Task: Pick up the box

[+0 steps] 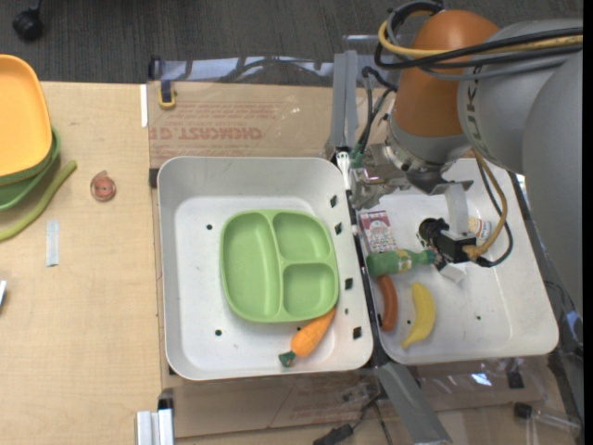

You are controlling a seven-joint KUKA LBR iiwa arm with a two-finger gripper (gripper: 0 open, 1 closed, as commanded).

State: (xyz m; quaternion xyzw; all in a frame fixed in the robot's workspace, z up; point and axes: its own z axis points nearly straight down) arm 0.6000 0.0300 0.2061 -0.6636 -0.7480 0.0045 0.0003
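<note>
Box [375, 231]: small, flat, pink and white card, lying in the right bin [519, 332], just below the gripper [371, 182].
Arm [463, 72]: grey, round orange band, bent down over the bin.
Jaws: cannot tell if open or closed.
Banana [422, 313]: yellow, curved, farther below.

This looks like a robotics lab. A grey arm [519, 91] with an orange band reaches in from the right, bundled with yellow and black cables [482, 40]. Two white bins [171, 276] sit side by side on a wooden bench [74, 341], with flattened cardboard [241, 123] under their far edge. The bins hold toy test items: a green plate [278, 265], a carrot [310, 336], a banana [419, 315], a sausage [387, 302], a bottle [398, 261] and a box [375, 230]. Dark office carpet [232, 12] and a chair caster [26, 24] lie beyond the bench.
</note>
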